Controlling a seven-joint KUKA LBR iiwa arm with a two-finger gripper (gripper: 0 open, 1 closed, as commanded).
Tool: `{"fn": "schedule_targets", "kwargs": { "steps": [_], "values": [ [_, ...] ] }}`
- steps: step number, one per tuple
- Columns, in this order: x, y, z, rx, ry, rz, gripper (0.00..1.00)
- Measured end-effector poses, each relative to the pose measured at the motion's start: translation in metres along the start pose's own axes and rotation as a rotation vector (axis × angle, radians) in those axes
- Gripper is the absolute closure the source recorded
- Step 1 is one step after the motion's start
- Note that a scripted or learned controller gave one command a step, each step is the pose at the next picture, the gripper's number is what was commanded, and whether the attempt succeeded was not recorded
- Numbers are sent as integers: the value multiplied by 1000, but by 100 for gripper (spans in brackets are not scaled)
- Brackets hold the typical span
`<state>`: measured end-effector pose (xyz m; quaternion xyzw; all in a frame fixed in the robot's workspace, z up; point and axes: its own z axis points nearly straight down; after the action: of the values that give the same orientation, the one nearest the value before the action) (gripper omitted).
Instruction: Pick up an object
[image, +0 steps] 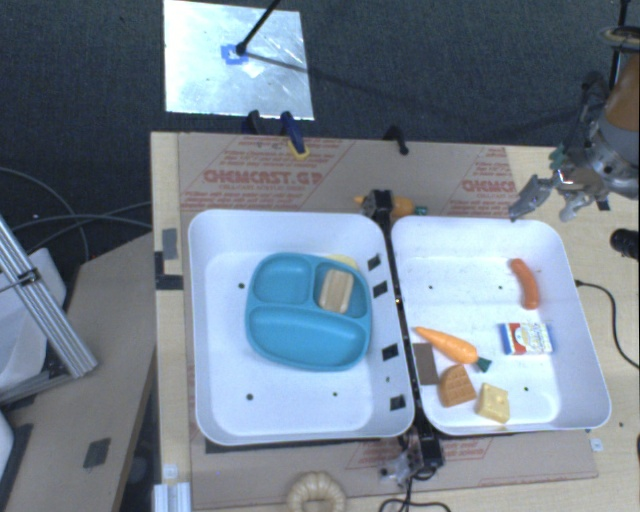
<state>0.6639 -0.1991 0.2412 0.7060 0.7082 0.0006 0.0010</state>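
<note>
My gripper (548, 204) hangs above the far right corner of the right bin (470, 250), open, with nothing between its fingers. In that bin lie an orange-red sausage (526, 283), a carrot (447, 345), a small blue and white carton (525, 338), a brown cracker (456, 385), a pale yellow cheese piece (492, 402) and a dark brown slab (425, 362). The sausage is the thing nearest the gripper, a little toward the front of it.
The left bin (225, 290) holds a blue compartment plate (300, 325) with a tan bread piece (335, 290) in its upper right section. Black clips run along the divide between the bins (390, 300). A metal frame (35, 300) stands at the far left.
</note>
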Motion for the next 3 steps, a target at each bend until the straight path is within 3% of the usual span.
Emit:
{"fn": "schedule_targets", "kwargs": {
  "steps": [3],
  "values": [
    [2, 2, 153, -3, 1, -4, 0]
  ]
}}
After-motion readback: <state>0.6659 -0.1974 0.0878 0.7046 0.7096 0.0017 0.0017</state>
